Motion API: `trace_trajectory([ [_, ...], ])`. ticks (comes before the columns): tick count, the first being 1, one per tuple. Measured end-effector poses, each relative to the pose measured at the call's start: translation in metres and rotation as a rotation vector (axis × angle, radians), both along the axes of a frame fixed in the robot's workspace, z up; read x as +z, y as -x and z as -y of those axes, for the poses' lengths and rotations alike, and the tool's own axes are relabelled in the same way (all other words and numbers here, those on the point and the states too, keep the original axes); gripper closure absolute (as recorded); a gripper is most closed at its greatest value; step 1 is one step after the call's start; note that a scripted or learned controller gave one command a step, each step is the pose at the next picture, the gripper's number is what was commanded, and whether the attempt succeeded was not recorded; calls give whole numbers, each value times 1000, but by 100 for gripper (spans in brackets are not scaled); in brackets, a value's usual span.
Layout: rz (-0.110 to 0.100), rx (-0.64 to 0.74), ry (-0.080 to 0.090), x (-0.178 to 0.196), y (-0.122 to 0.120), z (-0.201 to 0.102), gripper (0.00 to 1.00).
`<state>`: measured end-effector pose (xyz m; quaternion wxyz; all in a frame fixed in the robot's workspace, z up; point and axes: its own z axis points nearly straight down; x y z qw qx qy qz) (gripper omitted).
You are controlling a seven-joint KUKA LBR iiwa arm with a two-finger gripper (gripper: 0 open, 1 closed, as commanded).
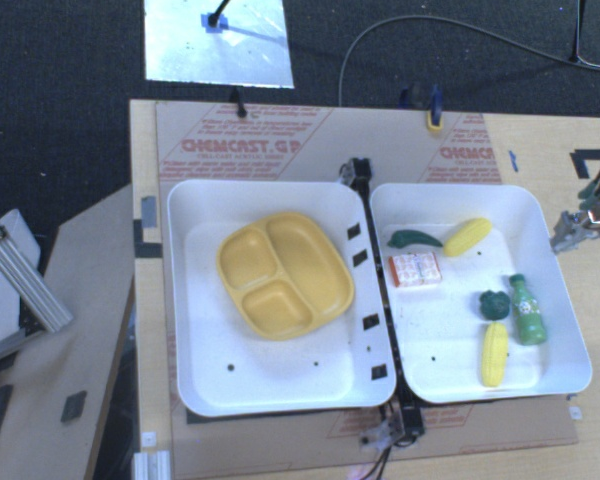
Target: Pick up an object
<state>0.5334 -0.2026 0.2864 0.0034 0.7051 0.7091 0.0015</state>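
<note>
Surveying from the yellow divided plastic plate (284,273) rightwards: red-and-white packet (416,269), green pepper (414,239), two corn cobs, green bottle (527,311). All lie unpicked. My gripper (578,226) waits furthest right; grip state undeterminable.

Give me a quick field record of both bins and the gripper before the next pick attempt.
left bin: yellow divided plate
right bin: green pepper, two corn cobs, white and red packet, broccoli, green bottle
gripper: at right bin's right edge, holding nothing visible
pick status: not yet done
</note>
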Motion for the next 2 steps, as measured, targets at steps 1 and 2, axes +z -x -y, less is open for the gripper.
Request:
trace_trajectory([
  [1, -5, 3, -3, -5, -9, -60, 100],
  [2, -5, 1, -2, -23, -21, -114, 100],
])
